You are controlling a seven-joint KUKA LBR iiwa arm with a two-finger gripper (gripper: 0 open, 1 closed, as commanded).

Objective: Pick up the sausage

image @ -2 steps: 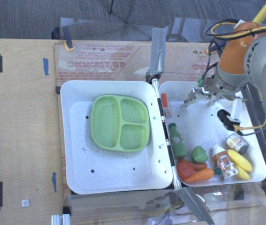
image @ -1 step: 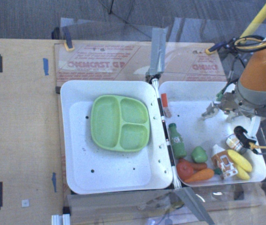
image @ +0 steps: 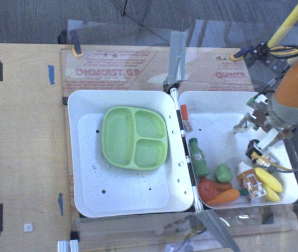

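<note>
Though fingers' [image: 245, 123] state untellable, sausage [image: 223, 185] beside carrot [image: 226, 196] in right bin [image: 217, 135], green plate [image: 134, 138] in left bin [image: 85, 167].

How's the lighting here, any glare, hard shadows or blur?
Camera view: soft, even light; the green three-compartment plastic plate casts a faint shadow in the left white bin; no strong glare; the yellow toy banana in the right white bin looks slightly soft.

The arm [image: 295, 96] is extended in from the right, with the orange band [image: 297, 80] seen above the grey wrist [image: 281, 112]. The gripper [image: 246, 123] is pointed leftward.
</note>
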